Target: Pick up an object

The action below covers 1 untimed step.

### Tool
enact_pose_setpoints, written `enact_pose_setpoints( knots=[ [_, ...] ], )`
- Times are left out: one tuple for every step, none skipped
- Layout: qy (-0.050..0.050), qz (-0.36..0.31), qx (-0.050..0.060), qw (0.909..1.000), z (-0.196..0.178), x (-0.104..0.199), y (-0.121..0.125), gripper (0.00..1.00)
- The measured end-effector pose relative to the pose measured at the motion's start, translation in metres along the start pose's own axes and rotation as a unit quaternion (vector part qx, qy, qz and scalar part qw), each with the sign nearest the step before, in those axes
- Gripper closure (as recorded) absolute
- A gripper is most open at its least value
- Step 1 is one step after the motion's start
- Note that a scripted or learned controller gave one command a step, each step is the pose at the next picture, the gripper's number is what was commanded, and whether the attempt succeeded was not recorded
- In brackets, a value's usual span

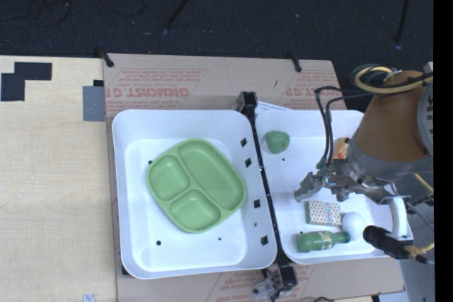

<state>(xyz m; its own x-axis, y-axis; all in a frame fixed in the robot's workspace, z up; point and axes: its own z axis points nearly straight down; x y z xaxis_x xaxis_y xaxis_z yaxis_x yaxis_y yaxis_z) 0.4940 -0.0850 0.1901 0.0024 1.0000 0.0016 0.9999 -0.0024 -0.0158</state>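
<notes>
Objects for picking lie in the right bin (283, 254): green ball (277, 141) near the divider, patterned packet (323, 212), green bottle (320, 241) on its side, white object (352, 221) beside it. Gripper (311, 187) low above the packet; finger state cannot be told, nothing seen held. Judged step: approach, pre-grasp. Next: descend squarely onto one item, then close.
</notes>
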Motion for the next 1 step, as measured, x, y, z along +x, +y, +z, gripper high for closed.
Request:
enact_pose_setpoints(
  knots=[
    [-0.001,-0.001,-0.007,1.0000,-0.0065,-0.0004,0.0029,0.00]
  ],
)
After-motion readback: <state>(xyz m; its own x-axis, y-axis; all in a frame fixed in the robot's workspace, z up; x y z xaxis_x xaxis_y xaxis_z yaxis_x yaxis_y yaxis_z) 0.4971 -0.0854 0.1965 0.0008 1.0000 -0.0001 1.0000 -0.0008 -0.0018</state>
